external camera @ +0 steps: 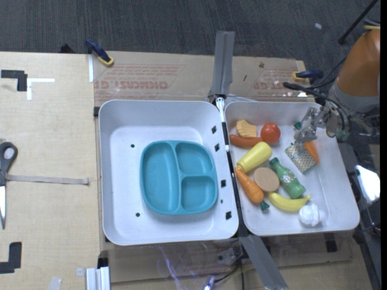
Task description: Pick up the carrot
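Observation:
The carrot (249,186) is orange with a small green end. It lies at a slant near the left wall of the right bin (338,222), beside a round brown disc (265,179). My gripper (307,132) hangs over the bin's upper right part, well to the right of the carrot and apart from it. Just below the gripper lie a grey textured block (299,159) and a small orange piece (312,152). Nothing of the carrot is between the gripper's tips.
The right bin also holds a tomato (270,133), a yellow piece (254,156), a green bottle (287,178), a banana (289,202), a white item (309,215) and a red-orange pepper (242,142). A teal divided plate (179,177) sits in the left bin (115,162).

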Available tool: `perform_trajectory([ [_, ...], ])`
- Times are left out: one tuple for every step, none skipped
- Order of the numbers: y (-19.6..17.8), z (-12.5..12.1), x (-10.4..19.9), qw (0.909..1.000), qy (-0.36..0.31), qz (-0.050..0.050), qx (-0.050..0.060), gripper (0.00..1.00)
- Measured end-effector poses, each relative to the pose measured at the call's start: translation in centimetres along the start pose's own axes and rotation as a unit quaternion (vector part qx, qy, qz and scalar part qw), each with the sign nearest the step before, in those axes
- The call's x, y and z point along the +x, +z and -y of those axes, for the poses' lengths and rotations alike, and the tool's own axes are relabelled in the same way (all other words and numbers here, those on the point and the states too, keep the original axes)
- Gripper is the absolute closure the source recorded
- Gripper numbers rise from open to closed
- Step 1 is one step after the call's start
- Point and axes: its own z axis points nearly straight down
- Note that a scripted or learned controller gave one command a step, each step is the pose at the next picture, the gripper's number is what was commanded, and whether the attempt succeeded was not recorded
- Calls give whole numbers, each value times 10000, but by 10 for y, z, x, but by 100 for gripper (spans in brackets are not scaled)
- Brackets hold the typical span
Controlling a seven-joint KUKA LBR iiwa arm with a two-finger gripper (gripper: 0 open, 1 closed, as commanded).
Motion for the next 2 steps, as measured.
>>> perform_trajectory([
  [-53, -104, 24, 9995, 327, -30, -3, 100],
  [-52, -103, 24, 9995, 327, -32, 1, 0],
])
